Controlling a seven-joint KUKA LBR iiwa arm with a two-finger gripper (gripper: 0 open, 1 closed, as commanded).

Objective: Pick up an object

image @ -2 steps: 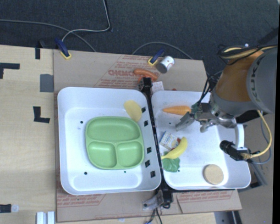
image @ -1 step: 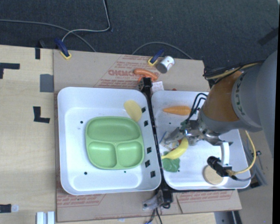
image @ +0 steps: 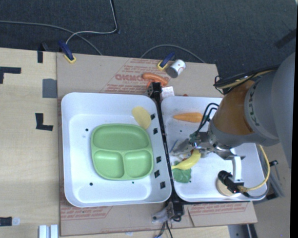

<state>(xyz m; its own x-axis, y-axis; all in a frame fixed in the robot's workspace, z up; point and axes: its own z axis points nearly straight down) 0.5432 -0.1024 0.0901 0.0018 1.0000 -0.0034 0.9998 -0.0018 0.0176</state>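
Reaching into the right bin (image: 209,197) from its right side, the gripper (image: 193,143) is seen low down near the bin's left wall. It is placed just above the top end of a yellow banana (image: 188,161), close enough that the two may be touching. It cannot be told if the jaws are open or closed, because they are hidden under the wrist.

The banana is lying flat on the bin floor, by the left wall. Nothing is seen lifted up, so the pick is judged as not done yet. The reaching part looks done. A firm hold and a lift up are what is left.

Other things are found in the same bin. A green leafy thing (image: 182,176) is touching the low end of the banana. A carrot (image: 188,117) is lying near the top edge, apart from the gripper. A small grey thing (image: 179,147) is seen just beside the gripper, too blurry to name.

In the left bin (image: 72,152) a green plate (image: 122,151) is set in the middle, and a pale yellow lump (image: 141,117) is near the top right corner. Both are well away from the gripper.
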